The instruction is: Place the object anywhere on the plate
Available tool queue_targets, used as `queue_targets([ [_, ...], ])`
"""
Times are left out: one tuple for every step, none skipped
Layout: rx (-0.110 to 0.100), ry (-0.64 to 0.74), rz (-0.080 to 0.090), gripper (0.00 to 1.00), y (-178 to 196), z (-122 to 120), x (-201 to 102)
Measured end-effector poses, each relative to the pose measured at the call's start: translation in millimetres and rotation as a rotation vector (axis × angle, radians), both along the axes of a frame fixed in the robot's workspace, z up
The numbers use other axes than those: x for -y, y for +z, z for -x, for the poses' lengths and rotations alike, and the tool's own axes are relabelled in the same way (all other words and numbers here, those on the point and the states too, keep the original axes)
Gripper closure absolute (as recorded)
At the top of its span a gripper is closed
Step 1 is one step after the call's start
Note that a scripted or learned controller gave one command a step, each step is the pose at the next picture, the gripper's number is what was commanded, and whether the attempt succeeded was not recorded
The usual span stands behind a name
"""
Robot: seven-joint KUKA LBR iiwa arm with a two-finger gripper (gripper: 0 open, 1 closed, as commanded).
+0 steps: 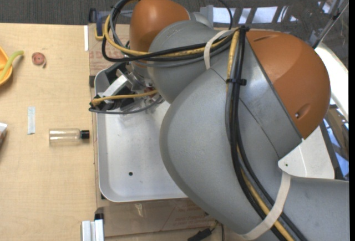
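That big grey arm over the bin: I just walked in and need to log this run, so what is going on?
The grey arm reaches in from the right and is bent low over the white bin, its wrist end at the bin's far corner. Whether it holds anything cannot be told. On the wooden bench to the left lie a clear bottle with a black cap and a small red disc.

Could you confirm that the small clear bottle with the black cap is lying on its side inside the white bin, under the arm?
Not quite. The clear bottle with the black cap does lie on its side, but on the wooden bench top, left of the white bin, not inside it. The camera view shows it apart from the bin's rim. The arm reaches over the bin.
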State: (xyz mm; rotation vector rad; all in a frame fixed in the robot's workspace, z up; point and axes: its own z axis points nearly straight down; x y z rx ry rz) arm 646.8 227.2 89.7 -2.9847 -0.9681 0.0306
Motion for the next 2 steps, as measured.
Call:
queue_targets([
  [0.017, -0.037, 0.000, 1.00, 119.0, 27.3, 0.0],
  [0.013, 0.076, 0.001, 1.00, 67.9, 149.5, -0.5],
])
